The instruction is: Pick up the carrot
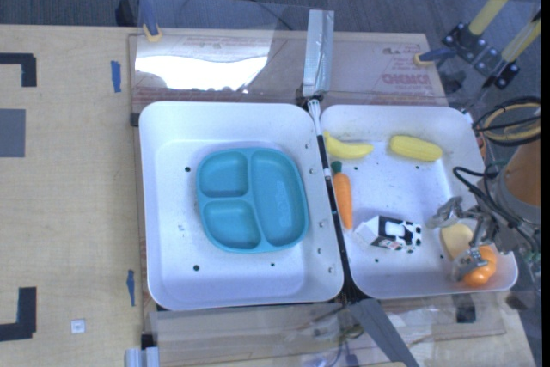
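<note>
The gripper (464, 247) sits at the near right corner of the right bin (378, 284), over a pale yellow piece and an orange one (478, 269); whether it is spread or pressed together cannot be told. A black-and-white cow toy (393, 234) lies just left of it. The carrot (343, 196) lies untouched against the right bin's left wall, green top pointing away. Two bananas (416, 148) lie along the far wall. The left bin (172, 271) holds a teal divided plate (253, 198). Judged step: approach not yet begun. The next move calls for travel left across the bin, alignment across the carrot's narrow width, then descent.
</note>
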